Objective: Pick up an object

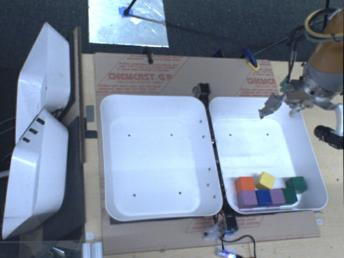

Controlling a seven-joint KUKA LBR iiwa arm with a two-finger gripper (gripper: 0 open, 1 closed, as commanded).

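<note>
Step in hand: approach, by judgement; nothing is lifted yet.
Pincer: the two-finger pincer on the grey arm with the orange band hangs over the far edge of the right shallow white plastic bin, near its far right corner. Whether its fingers stand wide or narrow cannot be told; nothing is seen between them.
Task things: small blocks cluster along the near edge of the right bin, toward its near right corner.
Blocks: an orange cube, a yellow cube tilted, a dark green cube, two purple blocks, a blue cube. They touch or nearly touch one another.
Gap: pincer and cluster are well apart, at opposite edges of the bin.
Next move, judged: travel toward the near edge, then descend on an outer block such as the green one, since packed neighbours leave little finger room.
Left bin: the left shallow white plastic bin sits beside the right.
Surface: a pale wooden desk under a printed cardboard sheet.
Room: dark carpet, a shiny metal plate past the far edge.
</note>
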